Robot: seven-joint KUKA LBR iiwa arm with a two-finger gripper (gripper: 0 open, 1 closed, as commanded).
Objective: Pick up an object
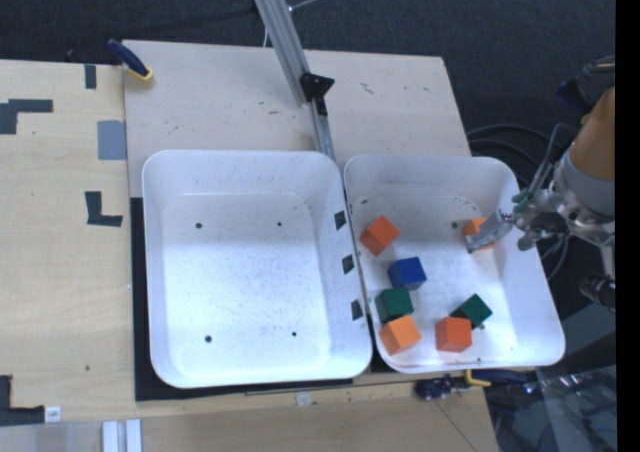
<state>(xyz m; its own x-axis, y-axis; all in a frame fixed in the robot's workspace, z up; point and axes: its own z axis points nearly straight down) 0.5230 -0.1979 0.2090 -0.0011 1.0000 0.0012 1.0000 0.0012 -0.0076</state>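
Observation:
The right bin holds several small cubes. An orange cube lies near its left wall, with a blue cube just below it. Toward the front sit a green cube, an orange cube, a red-orange cube and a dark green cube. My gripper reaches in over the bin's right wall. Its tip is right against a small orange block, which it partly covers. Whether the block is held is unclear.
The left bin stands beside the right one, their walls touching at the middle. A slanted metal bar runs from the top down to the bins' junction. Cables lie off the bench at the right.

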